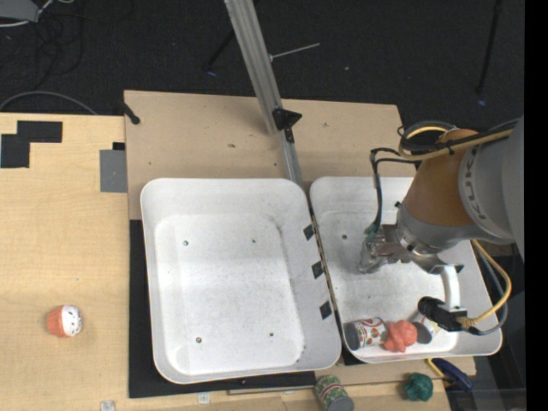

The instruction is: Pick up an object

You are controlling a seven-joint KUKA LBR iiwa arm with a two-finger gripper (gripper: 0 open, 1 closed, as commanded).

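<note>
the gripper (370, 259) hangs low over the middle of the right bin (342, 204); whether it is released or clenched, i cannot tell. toward five o'clock from it, a can (368, 332) and an orange toy (398, 336) lie along the bin's near wall.

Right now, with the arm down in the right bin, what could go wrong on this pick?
1. The gripper sits over bare bin floor, while the red-and-white can and the orange toy lie apart from it at the near rim; closing here would likely grab nothing.
2. Those objects are crowded together against the right bin wall, so a finger may hit the rim or nudge a neighbour.
</note>
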